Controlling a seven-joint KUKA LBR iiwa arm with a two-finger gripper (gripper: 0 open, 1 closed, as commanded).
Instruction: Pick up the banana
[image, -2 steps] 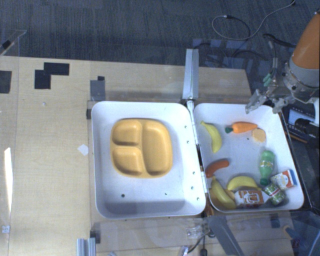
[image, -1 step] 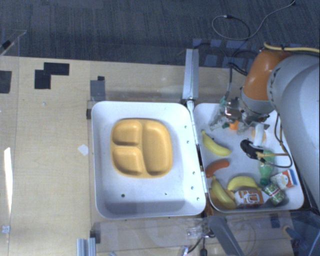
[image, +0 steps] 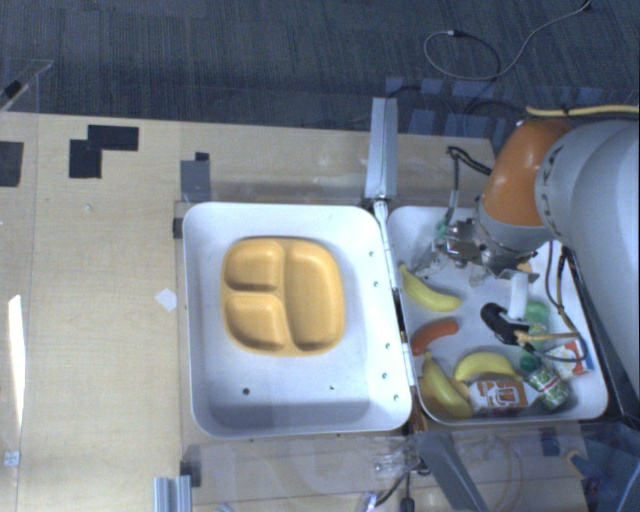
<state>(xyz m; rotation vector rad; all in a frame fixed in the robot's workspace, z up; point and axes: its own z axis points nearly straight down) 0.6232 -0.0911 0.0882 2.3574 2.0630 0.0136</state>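
Claw (image: 452, 247) hangs over right bin (image: 595, 400), near a banana (image: 428, 291); yellow divided tray (image: 283, 294) sits in left bin (image: 205, 330).

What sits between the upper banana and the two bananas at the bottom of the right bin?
In the camera view, a small red-orange sausage-shaped item lies between the upper yellow banana and the lower yellow bananas.

A pale wooden tabletop (image: 90, 330) with black patches (image: 100, 150) meets dark blue-grey carpet (image: 200, 50), where a thin cable (image: 470, 45) loops.
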